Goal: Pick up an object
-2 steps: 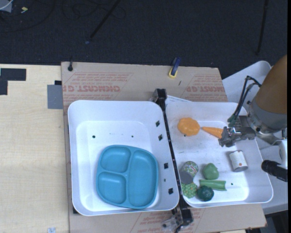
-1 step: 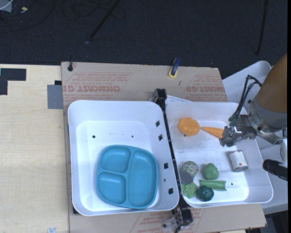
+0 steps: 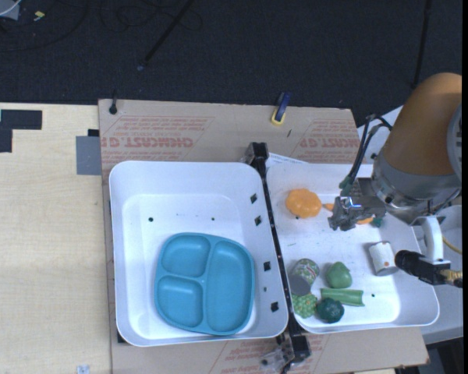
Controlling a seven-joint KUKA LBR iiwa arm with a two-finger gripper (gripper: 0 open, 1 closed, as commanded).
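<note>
Left bin [image 3: 129,209]: sitting on the cardboard, touching the right bin along a black clamped seam.
Blue divided plate [image 3: 205,283]: lying flat in the left bin, toward its front, three compartments facing up.
Cardboard sheet [image 3: 195,135]: lying under both bins, printed red lettering showing upside down along its far edge.
Blue and yellow clip [image 3: 280,109]: gripping the far edge of the cardboard.
Wooden bench top [image 3: 39,248]: stretching out to the left, carrying black and grey patches near its far edge.
Dark floor [image 3: 218,37]: showing beyond the bench, cables trailing across it.
</note>
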